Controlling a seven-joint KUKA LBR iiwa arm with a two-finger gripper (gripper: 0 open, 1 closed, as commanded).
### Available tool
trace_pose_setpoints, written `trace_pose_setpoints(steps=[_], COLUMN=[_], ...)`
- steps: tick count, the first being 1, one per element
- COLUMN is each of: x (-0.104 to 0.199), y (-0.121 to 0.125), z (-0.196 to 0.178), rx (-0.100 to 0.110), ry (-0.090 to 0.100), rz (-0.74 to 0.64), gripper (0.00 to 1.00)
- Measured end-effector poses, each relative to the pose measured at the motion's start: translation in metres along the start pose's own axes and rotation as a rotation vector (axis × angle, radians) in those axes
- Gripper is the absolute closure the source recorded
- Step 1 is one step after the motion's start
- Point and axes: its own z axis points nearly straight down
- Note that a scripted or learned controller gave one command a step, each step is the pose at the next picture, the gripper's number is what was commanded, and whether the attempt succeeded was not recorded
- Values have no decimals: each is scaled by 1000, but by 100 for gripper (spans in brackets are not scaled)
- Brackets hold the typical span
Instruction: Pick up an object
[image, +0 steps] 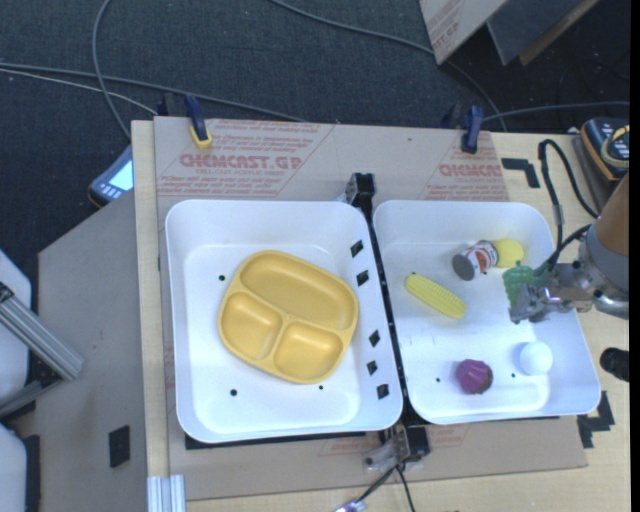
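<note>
My gripper (530, 300) reaches in from the right and sits low over the right bin (430, 400), near its right side. A small green object (517, 278) lies right against the gripper's tip on its upper left; whether it is gripped I cannot tell. A white ball (534, 357) rests just below the gripper. A purple object (474, 375) lies at the bin's front. A yellow corn cob (434, 296) is in the middle. A small can (474, 260) lies on its side next to a yellow ball (509, 251) at the back.
The left bin (190, 300) holds a yellow divided plate (288, 316). A black divider with clips (372, 290) runs between the bins. Blue clamps (198, 122) pin the cardboard at the back. Cables hang at the right edge.
</note>
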Motion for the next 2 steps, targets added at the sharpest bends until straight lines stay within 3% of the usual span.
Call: trace_pose_setpoints(steps=[1,2], x=[0,50], y=[2,15], z=[-52,-47], rx=[-1,4], ry=[-1,4], rz=[-1,-6], gripper=[100,100])
